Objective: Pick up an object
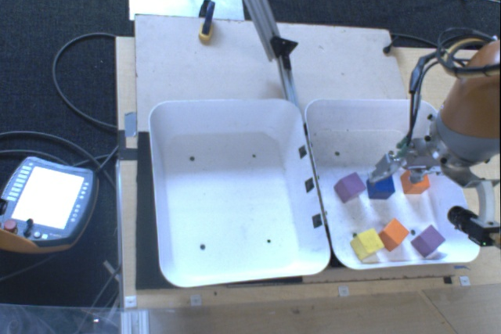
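left bin (235, 192): open floor | right bin (344, 129): back half free, six cubes crowd front half

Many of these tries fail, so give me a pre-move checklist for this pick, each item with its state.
1. Claw over the right bin, where the blocks lie: ok.
2. Target near the claw: blue block sits just below it: ok.
3. Block seen between the fingers: cannot tell.
4. Room around the target: purple block and orange block sit close on either side: not ok.
5. Other blocks away from the claw: yellow block lies near the front wall: ok.
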Available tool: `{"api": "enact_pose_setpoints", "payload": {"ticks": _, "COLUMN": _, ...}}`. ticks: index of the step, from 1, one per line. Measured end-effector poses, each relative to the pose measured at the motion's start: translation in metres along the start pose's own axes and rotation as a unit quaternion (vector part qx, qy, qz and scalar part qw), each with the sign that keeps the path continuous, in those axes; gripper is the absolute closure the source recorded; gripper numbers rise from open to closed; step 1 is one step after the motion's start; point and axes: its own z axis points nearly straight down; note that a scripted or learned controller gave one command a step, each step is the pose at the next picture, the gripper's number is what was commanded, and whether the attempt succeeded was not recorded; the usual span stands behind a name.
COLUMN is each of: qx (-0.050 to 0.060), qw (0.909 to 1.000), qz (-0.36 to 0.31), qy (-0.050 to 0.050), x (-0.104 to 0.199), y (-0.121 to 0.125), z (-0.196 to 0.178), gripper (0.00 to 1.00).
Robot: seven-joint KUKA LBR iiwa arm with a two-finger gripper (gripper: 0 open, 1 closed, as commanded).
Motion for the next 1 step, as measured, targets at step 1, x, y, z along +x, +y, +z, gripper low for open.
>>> {"api": "enact_pose_setpoints", "payload": {"ticks": 1, "qx": -0.009, "qw": 1.0000, "qz": 0.000, "qy": -0.003, "x": 0.0290, "y": 0.0268, "z": 0.0807, "gripper": 0.00}}
